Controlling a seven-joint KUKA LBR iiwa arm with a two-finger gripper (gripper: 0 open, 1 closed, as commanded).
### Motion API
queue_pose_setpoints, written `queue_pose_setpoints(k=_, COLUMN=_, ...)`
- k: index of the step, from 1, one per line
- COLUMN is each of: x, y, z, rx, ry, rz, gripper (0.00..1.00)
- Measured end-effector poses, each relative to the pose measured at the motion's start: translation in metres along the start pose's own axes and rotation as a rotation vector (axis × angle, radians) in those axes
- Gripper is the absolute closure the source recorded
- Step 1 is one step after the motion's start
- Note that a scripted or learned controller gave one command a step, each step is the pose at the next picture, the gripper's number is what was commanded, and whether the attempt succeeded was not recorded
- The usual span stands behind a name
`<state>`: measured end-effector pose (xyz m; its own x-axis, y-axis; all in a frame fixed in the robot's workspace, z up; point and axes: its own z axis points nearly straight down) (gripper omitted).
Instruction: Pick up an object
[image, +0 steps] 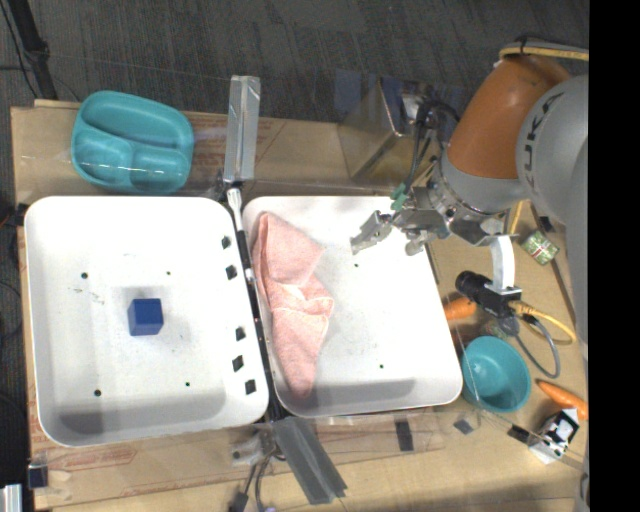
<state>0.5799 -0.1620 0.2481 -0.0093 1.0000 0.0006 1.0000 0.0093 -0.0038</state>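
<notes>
Two bins: a blue cube (146, 316) sits mid left bin (60, 400), a pink cloth (290, 305) lies along the right bin's (400, 330) left wall, and the gripper (388, 228) hovers at that bin's far edge, looks open and empty, teal bowl (495, 372) nearby.

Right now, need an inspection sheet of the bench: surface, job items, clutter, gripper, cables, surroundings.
Surface: wooden bench bearing left bin and right bin side by side.
Job's things: blue cube in left bin; pink cloth crumpled along right bin's left wall.
Clutter: teal divided tray behind left bin; teal bowl and orange carrot-like item right of the bins.
Gripper: gripper over right bin's far edge, nothing between its fingers.
Cables: dark cable looping near the bowl.
Surroundings: dark carpet floor beyond the bench.
</notes>
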Motion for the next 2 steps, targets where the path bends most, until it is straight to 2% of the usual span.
queue_pose_setpoints(k=1, x=0.035, y=0.009, z=0.134, rx=0.002, ry=0.0, rz=-0.095, gripper=0.0)
queue_pose_setpoints(k=2, x=0.037, y=-0.019, z=0.154, rx=-0.008, ry=-0.001, rz=-0.147, gripper=0.0)
